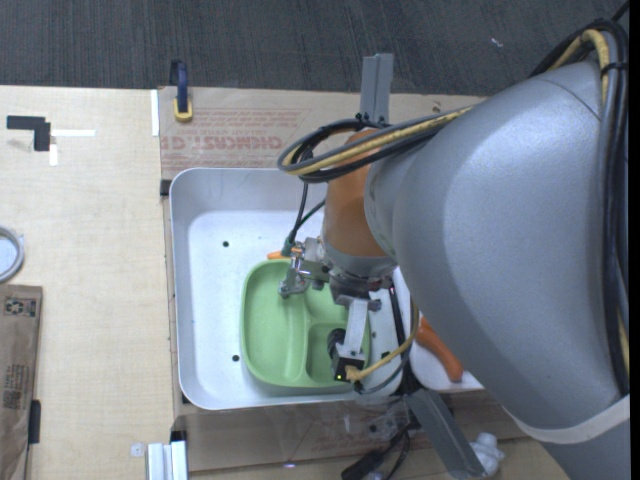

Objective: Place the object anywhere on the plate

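Grey arm (520, 238) holds the end effector (296, 281) over the green plate (268, 340), its opening impossible to tell.

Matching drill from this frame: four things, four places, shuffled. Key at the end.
Things
1. green plate
2. blue and yellow clamp
3. orange object
4. grey ring

Places
A. on the bench, at the view's left edge
B. inside the white bin
C. on the cardboard behind the bin
D. right of the plate, partly under the arm

Pairs: 1-B, 2-C, 3-D, 4-A
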Controlling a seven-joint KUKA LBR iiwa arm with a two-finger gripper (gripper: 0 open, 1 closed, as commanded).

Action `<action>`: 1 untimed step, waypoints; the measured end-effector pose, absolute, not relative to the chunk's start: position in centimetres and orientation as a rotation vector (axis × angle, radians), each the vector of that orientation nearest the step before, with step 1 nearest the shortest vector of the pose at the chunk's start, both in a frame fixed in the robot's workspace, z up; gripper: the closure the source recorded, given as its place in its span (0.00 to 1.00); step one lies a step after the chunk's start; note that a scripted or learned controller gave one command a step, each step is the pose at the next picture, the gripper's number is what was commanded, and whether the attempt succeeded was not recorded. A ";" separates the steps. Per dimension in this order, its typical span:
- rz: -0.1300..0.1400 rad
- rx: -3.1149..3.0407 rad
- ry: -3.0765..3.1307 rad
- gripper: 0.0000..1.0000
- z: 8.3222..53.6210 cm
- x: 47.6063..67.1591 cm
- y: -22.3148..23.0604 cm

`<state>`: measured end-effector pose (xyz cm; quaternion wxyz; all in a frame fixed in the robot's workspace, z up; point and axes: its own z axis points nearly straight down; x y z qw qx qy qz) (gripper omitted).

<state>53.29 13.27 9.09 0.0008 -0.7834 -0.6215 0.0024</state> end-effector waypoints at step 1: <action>0.007 -2.712 -1.588 0.00 15.9 62.5 14.6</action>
